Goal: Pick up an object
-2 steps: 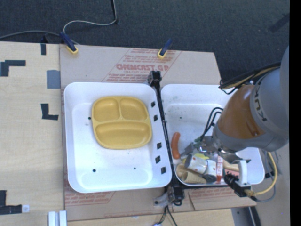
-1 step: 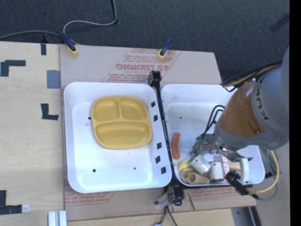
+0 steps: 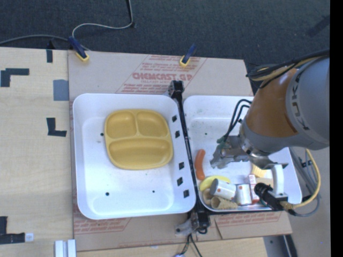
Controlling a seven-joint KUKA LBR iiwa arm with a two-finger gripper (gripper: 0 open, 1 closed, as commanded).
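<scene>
**Gripper low over the right bin, nothing lifted yet**

We take the yellow divided plate (image 3: 139,138) in the left bin (image 3: 86,159) as our landmark. It lies flat, alone but for a few dark specks on the bin floor.

To the right of the plate, across the black divider (image 3: 181,138), sits the right bin (image 3: 206,111), where all the candidate objects are gathered. Nearest the plate, just past the divider, lies an orange carrot-like stick (image 3: 200,164), running roughly lengthwise. Further right and toward the near edge is a small heap: a yellow piece (image 3: 210,182), a white cylinder (image 3: 224,188), a can with red marking (image 3: 244,193) and a tan cone-like item (image 3: 220,202), all touching or crowding one another.

The gripper (image 3: 228,155) hangs over the right bin, right of the carrot-like stick and just above the heap. We see grey metal parts at its tip, but we cannot tell how the pincer stands, and we see no object caught in it.

We judge the task as barely begun: the arm is positioned over the objects, yet every item appears to rest on the bin floor. What remains is the whole of the grasp: settling onto one item, closing on it, and raising it out. The crowded heap looks the harder target; the carrot-like stick lies apart from it.
</scene>
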